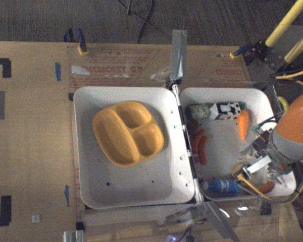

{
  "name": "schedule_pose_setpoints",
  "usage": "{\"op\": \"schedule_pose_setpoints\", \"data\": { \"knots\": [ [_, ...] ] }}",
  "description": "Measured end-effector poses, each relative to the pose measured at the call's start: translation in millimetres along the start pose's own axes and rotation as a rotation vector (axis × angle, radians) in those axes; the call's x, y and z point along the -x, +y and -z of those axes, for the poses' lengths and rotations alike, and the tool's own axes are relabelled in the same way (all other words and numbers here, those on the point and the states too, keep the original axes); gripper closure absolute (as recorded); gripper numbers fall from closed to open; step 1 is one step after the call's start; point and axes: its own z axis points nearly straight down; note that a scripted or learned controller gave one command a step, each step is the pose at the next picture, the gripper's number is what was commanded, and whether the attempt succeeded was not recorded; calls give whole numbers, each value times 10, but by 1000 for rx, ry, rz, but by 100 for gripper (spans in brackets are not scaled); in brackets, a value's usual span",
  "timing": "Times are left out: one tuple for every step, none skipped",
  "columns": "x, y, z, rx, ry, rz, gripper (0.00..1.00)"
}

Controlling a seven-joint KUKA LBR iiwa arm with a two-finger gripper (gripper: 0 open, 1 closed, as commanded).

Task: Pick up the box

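Observation:
The box (227,110) is a small carton with a black-and-white cow pattern, lying at the far side of the right bin (217,161). A green packet (198,111) touches its left end and an orange carrot (243,125) lies just to its right. My gripper (253,168) hangs low over the near right part of the same bin, well short of the box and apart from it. The grey wrist and orange band (296,121) rise behind it at the right edge.
The left bin (91,180) holds a yellow divided plate (128,133). In the right bin a red sausage-shaped item (201,146) lies near the left wall, a blue bottle (225,187) along the near wall, and an orange-brown item (265,187) under the gripper.

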Motion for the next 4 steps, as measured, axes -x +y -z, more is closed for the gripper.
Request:
{"op": "schedule_pose_setpoints", "data": {
  "knots": [
    [4, -2, 89, -1, -1, -3, 100],
    [226, 320, -2, -12, 1, -47, 100],
    [219, 313, 89, -14, 1, -47, 100],
    [218, 309, 179, -16, 0, -47, 100]
  ]
}}
